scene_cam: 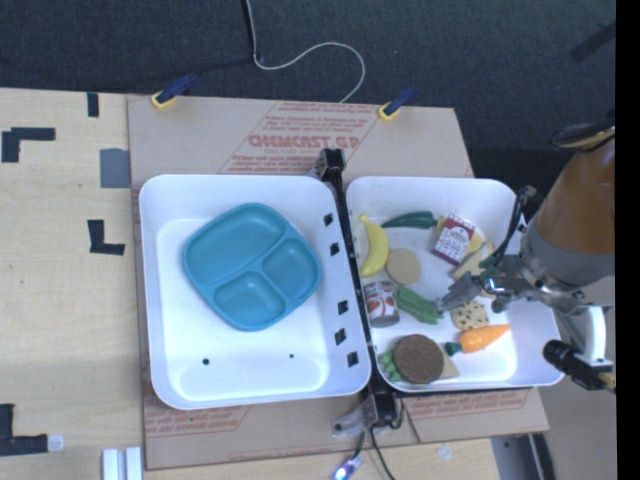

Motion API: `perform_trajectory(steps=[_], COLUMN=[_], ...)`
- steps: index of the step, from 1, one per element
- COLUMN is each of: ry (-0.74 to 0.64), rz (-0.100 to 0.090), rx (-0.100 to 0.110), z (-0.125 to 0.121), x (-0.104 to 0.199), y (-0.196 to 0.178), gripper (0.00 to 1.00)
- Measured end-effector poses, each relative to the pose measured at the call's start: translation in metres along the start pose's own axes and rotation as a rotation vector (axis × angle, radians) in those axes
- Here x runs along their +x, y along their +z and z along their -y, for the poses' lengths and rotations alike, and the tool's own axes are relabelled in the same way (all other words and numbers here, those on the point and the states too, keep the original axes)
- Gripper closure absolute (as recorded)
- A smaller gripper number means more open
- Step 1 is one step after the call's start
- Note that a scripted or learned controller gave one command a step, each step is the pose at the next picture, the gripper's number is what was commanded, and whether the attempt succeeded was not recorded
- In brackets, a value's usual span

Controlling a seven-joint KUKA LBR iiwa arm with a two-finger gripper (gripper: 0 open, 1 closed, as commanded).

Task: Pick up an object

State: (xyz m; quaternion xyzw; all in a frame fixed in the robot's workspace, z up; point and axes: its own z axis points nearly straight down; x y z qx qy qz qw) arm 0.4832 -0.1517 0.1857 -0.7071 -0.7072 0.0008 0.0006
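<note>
My claw (462, 294) hangs low in the right bin (420, 184), whose floor is crowded: one banana (374, 244), one carrot (483, 338), one cracker (467, 316) just below my tips. Whether I'm spread or pinched, I cannot tell. The left bin (160, 298) holds one blue tray (252, 265) with bare floor around it.

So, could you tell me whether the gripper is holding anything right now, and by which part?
It cannot be told: the gripper hangs low in the right bin, over the cracker beside the carrot.
</note>
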Motion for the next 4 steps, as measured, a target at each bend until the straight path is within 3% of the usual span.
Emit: perform_trajectory(steps=[1,2,3,4], ry=[-0.001,-0.008,-0.010,-0.013], rz=[0.000,-0.001,-0.003,-0.004], rx=[0.001,-0.008,-0.005,-0.016], z=[0.000,-0.002,-0.003,-0.001], x=[0.001,0.053,0.128,0.212], y=[-0.010,-0.083,-0.131,-0.259], gripper=[1.00,1.00,1.00,1.00])
